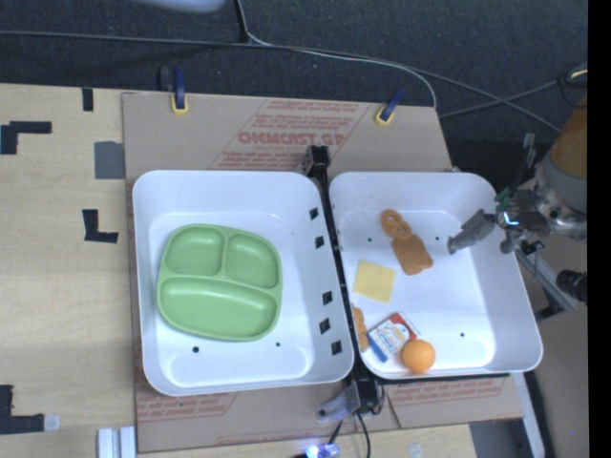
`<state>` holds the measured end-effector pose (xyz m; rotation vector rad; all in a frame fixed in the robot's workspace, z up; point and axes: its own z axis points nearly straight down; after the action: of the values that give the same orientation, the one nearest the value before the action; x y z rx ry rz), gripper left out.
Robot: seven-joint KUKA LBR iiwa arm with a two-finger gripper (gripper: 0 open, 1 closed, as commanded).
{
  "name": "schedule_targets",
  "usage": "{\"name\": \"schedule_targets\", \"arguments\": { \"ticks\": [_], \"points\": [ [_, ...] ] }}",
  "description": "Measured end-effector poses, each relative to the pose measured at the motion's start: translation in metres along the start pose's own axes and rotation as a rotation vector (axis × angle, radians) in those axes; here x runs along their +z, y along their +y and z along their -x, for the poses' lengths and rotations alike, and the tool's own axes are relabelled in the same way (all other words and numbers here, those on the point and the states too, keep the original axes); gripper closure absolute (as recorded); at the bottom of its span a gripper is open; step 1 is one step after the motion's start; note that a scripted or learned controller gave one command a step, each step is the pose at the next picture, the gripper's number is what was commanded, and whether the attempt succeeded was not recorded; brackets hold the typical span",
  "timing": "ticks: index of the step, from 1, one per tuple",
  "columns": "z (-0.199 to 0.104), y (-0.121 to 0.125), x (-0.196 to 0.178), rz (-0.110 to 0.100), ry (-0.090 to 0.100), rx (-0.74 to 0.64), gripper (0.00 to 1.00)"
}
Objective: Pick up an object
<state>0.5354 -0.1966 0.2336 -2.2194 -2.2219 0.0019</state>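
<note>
The brown pastry (405, 243) lay in the right bin (477, 284), beside a yellow slice (374, 281). Our gripper (470, 232) hovered just right of it, holding nothing; its spread we could not tell. We feared a slanted approach nudging the pastry aside.

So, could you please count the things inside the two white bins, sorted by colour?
Green: 1, the green divided plastic plate
Brown: 1, the brown bear-shaped toy
Yellow: 1, the flat yellow square
Orange: 1, the orange ball
White, red and blue: 1, the small printed packet
Total: 5
</note>
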Motion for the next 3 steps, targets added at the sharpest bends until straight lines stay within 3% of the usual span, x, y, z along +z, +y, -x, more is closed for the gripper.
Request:
{"name": "schedule_targets", "arguments": {
  "ticks": [2, 3],
  "points": [
    [0.006, -0.003, 0.127, -0.005, 0.001, 0.001, 0.00],
    [0.006, -0.002, 0.149, 0.001, -0.002, 0.000, 0.00]
  ]
}}
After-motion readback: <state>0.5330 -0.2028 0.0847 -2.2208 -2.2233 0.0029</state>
